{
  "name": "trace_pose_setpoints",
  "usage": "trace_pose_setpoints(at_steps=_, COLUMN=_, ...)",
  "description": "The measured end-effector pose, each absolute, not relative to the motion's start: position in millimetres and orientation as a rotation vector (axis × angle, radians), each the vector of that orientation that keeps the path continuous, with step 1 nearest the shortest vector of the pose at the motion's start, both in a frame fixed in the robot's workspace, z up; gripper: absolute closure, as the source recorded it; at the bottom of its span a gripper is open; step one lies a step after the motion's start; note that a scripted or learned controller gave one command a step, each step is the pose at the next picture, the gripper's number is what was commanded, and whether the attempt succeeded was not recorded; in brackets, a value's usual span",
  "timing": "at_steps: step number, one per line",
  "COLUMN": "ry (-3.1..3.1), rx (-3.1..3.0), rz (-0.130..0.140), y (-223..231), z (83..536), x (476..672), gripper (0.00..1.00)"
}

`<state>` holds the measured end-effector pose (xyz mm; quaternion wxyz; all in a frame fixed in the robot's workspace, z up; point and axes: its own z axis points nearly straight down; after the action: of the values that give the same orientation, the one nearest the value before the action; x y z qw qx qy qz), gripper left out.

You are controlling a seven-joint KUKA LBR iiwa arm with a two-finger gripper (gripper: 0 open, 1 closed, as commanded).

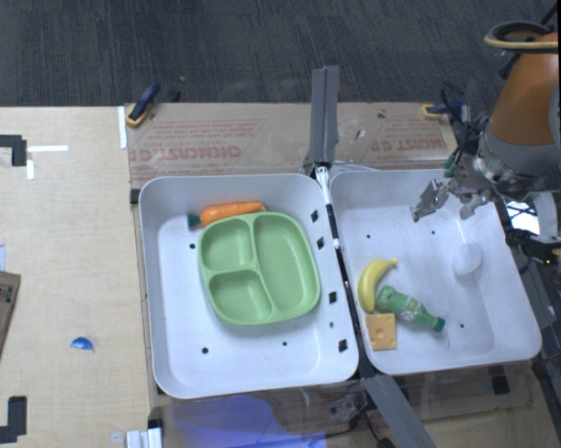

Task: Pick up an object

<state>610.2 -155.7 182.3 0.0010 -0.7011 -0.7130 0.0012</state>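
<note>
- Camera view puts the things you could pick up in the right-hand white bin (pixel 505 344): a yellow banana (pixel 372 282) lies curved near the bin's left wall.
- Just beside the banana's lower end you see a green plastic bottle (pixel 409 310) lying on its side, its cap end pointing toward the lower right.
- Below the banana and touching the bottle's left end sits a small orange cheese-like block (pixel 382 332), flat on the bin floor.
- Further right in the same bin, well apart from those three, you find a small white rounded object (pixel 467 259), hard to tell from the white floor.
- The gripper (pixel 445 200) hangs over the upper right part of that bin, near its back wall; its two fingers look spread, one to the left and one lower right, and you see nothing between them.
- Above it the arm's grey wrist and orange band (pixel 526 90) enter from the right.
- In the left-hand white bin (pixel 164 296) you see a light green divided plastic plate (pixel 259 267) with three compartments, lying flat in the middle.
- An orange carrot (pixel 231 211) lies just beyond the plate's upper rim, close to the back wall.
- A grey divider bar (pixel 324 116) runs between the two bins at the back.
- On the pale wooden tabletop (pixel 61 254) to the left you see a small blue piece (pixel 81 344).
</note>
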Motion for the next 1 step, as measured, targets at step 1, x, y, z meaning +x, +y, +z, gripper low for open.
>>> trace_pose_setpoints(at_steps=1, ry=-2.231, rx=-2.209, rz=0.003, y=-96.8, z=103.2, x=540.2, gripper=0.00)
